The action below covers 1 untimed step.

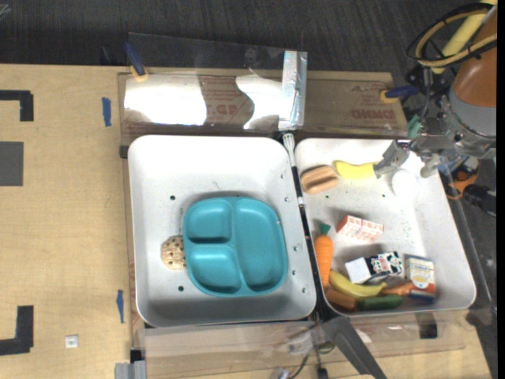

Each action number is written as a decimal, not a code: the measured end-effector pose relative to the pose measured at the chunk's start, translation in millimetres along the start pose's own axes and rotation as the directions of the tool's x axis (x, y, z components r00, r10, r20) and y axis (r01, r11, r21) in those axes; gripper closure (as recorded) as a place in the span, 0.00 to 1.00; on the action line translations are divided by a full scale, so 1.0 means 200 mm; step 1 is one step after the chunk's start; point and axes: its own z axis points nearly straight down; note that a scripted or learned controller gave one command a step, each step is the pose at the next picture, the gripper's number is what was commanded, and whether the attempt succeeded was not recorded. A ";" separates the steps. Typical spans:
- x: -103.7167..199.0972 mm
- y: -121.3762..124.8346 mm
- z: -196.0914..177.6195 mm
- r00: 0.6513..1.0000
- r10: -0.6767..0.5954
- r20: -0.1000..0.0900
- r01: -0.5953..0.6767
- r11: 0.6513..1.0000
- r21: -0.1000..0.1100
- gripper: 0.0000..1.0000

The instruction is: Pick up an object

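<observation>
1. Camera view, and here we go: the arm (pixel 473 93) comes in at the three o'clock side, grey with its orange band up top, and the hand (pixel 410 160) hangs over the far corner of the right bin (pixel 461 251).
2. The hand's two fingers are spread apart, one toward nine o'clock, one toward three. Nothing sits between them, so it has hold of nothing.
3. Candidates to pick up: a yellow piece (pixel 355 170) lies just at nine o'clock of the hand, and a bun (pixel 319 178) lies beside that again.
4. Toward six o'clock the right bin gets crowded: a small carton (pixel 360 228), a carrot (pixel 323 259), a banana (pixel 357 285), a black and white box (pixel 377 265), and a little packet (pixel 419 273), all packed close.
5. The left bin (pixel 150 172) carries a teal tray (pixel 234 245), with a cookie (pixel 173 252) tucked at its nine o'clock edge.
6. The risk as I read it: the hand sits near the bin's far wall, so a straight descent may close on bare floor beside the yellow piece.
7. Another worry: a finger could nudge the rounded yellow piece and roll it toward the bun.
</observation>
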 end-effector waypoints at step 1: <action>0.17 0.24 0.65 0.998 -0.057 -0.002 0.057 0.998 0.009 0.00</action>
